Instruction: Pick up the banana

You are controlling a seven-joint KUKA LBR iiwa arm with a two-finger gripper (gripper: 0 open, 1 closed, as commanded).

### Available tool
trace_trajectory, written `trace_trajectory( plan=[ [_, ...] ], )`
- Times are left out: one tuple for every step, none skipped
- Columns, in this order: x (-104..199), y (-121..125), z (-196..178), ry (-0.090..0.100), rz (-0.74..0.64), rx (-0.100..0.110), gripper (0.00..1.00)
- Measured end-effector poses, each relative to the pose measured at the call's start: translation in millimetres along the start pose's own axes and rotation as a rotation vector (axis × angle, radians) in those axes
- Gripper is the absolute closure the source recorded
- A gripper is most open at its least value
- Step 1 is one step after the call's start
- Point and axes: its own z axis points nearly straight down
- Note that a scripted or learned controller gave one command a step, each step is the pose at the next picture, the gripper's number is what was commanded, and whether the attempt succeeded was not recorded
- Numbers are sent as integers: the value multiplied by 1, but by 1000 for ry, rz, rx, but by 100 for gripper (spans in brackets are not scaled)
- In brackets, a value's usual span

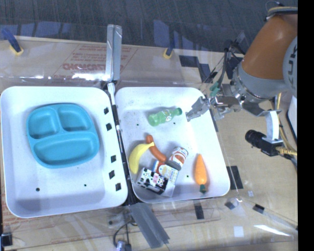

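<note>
banana partly under hot dog, end effector blurred, arm cropped at right

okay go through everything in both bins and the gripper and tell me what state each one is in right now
banana: lying in the right bin, not gripped
green bottle: on its side
carrot: lying flat near the right wall
hot dog: lying beside the banana
small jar: tipped over
patterned box: lying flat
blue divided plate: flat in the left bin
gripper: above the right bin's upper right edge, holding nothing

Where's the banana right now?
The banana lies in the right bin, near its left wall, touching the hot dog above the black-and-white box.
</note>
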Motion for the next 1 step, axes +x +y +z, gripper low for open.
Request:
trace_trajectory(
  plan=[
    [67, -13, 90, 0, 68, 1, 0]
  ],
)
